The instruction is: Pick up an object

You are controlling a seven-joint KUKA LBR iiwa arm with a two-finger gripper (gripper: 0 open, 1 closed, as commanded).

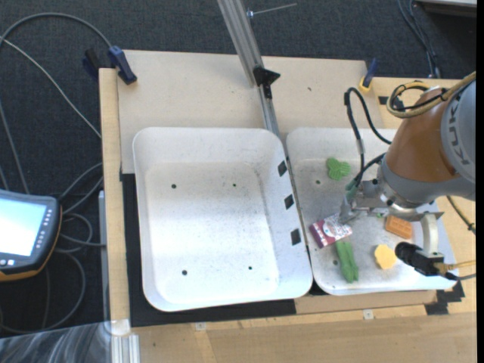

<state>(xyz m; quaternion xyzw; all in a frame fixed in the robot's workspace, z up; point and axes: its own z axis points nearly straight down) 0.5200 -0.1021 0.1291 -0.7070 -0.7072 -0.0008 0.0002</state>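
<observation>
In the right bin (302, 157) lie several small objects. A maroon and white packet (330, 232) sits near the bin's left wall, with a long green piece (347, 262) just in front of it. A yellow block (386, 257) rests toward the front right, an orange piece (398, 225) lies under the arm's wrist, and a small green lump (338, 168) lies farther back. My gripper (353, 209) hangs low over the bin, right at the packet's upper right corner. The wrist body hides how it meets the packet.
The left bin (151, 203) stands beside the right one, the two walls meeting in the middle. A metal pole (242, 36) slants down to the bins' back edge. Black cables (355, 119) loop behind the arm. A handheld screen (23, 233) sits off the bench's left.
</observation>
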